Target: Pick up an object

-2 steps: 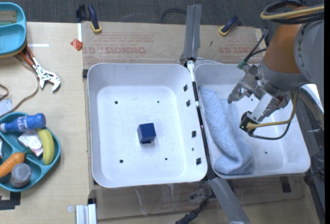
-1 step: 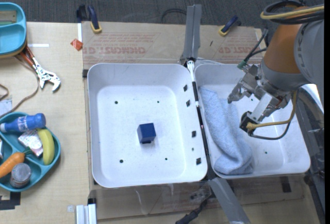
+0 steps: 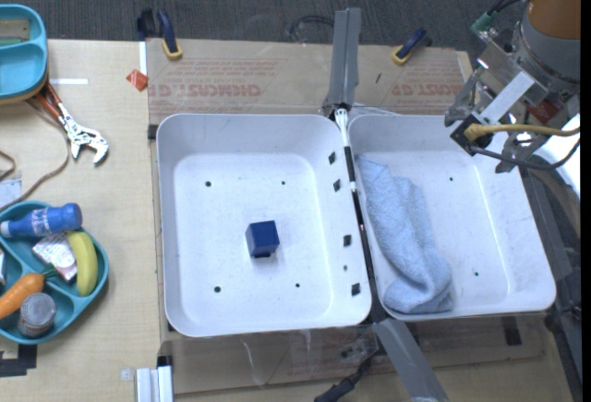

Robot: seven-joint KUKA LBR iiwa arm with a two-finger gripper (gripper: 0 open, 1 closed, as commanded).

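A small dark blue cube (image 3: pixel 263 238) sits on the floor of the left bin (image 3: pixel 185 141), a little below its middle. A pale blue-grey cloth (image 3: pixel 403 238) lies crumpled along the left side of the right bin (image 3: pixel 517 243), running from the back toward the front edge. My gripper (image 3: pixel 505 140) hangs over the back right corner of the right bin, under the grey wrist and orange band. It is well apart from the cloth and far from the cube. Nothing shows between its tips.
On the bench at left are a blue tray (image 3: pixel 97 285) with a bottle, banana, carrot and can, a wrench (image 3: pixel 81 140) and a teal container (image 3: pixel 20 49). Two clamps (image 3: pixel 164 32) hold cardboard behind the bins. A grey divider post (image 3: pixel 344 58) stands between them.
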